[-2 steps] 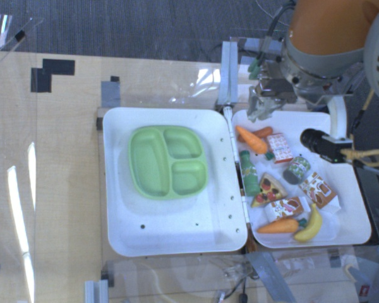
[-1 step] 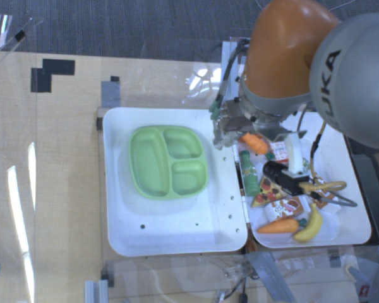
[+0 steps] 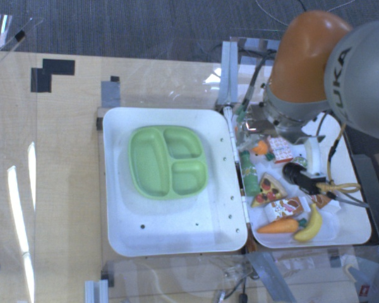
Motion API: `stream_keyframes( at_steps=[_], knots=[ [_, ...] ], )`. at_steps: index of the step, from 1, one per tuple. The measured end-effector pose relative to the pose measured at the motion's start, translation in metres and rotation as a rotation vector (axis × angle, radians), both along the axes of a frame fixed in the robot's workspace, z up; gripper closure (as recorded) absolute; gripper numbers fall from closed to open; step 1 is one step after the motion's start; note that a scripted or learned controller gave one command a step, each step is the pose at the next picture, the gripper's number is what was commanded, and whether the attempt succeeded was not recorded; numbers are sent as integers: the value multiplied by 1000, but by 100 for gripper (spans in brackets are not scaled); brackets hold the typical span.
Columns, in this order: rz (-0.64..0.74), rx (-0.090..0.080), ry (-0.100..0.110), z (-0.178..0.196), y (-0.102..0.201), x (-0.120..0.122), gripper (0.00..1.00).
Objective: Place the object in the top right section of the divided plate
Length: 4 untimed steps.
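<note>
green divided plate point(image 3: 168, 161) in left bin point(image 3: 123, 232); toy foods point(image 3: 284, 216) in right bin point(image 3: 357, 232).

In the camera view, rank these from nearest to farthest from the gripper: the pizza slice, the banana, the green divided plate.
The gripper hangs at the top left of the right bin, under the arm's wrist.
1. Pizza slice: right bin, just below the gripper.
2. Banana: right bin's bottom edge, lower right of the gripper.
3. Green divided plate: left bin; nearly level with the banana, too close to call firmly.
</note>
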<state>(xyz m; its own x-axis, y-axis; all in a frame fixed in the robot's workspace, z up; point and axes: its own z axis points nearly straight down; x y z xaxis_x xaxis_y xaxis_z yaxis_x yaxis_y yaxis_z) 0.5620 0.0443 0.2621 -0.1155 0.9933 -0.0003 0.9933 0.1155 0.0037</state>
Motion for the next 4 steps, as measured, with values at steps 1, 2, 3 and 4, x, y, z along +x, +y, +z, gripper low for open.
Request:
stream_keyframes(
  at_steps=[1, 2, 3, 4],
  knots=[
    [267, 0, 0, -51, 42, 14, 100],
    [267, 0, 0, -51, 42, 14, 0],
    [267, 1, -6, -40, 42, 16, 100],
    [457, 0, -3, -2, 77, 53, 100]
  ],
)
